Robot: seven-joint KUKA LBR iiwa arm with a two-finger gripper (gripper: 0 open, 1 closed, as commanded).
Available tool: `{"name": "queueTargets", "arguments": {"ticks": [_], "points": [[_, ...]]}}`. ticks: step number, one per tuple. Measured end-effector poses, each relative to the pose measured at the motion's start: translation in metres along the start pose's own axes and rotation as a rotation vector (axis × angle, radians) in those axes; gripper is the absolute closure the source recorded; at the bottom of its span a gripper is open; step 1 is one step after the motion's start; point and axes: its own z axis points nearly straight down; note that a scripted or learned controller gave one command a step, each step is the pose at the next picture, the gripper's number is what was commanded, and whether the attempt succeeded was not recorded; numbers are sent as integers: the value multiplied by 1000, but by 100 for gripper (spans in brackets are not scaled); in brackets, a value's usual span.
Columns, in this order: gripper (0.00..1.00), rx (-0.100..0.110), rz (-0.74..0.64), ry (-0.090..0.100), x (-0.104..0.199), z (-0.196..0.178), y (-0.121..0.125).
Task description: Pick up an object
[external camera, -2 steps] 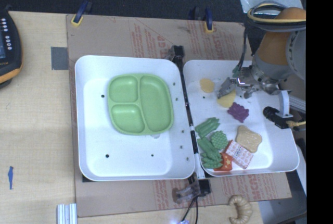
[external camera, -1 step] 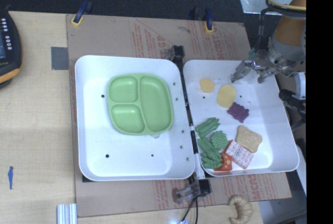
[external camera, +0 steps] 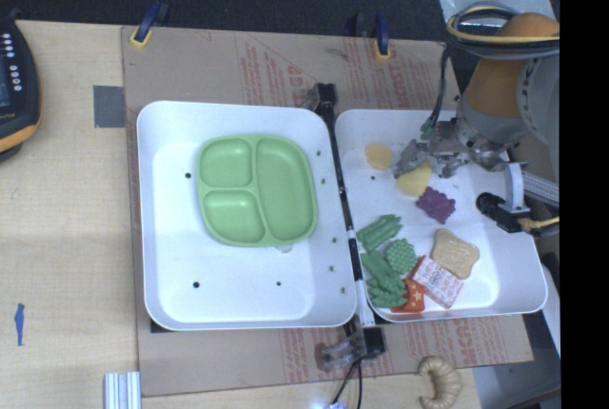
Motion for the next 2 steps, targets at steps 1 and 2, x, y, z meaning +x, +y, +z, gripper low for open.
{"name": "queueTargets", "arguments": {"ticks": [1, 2], "points": [[0, 2, 5, -1, 2, -1, -71], [100, -6, 3, -4, 0, -13, -68]]}}
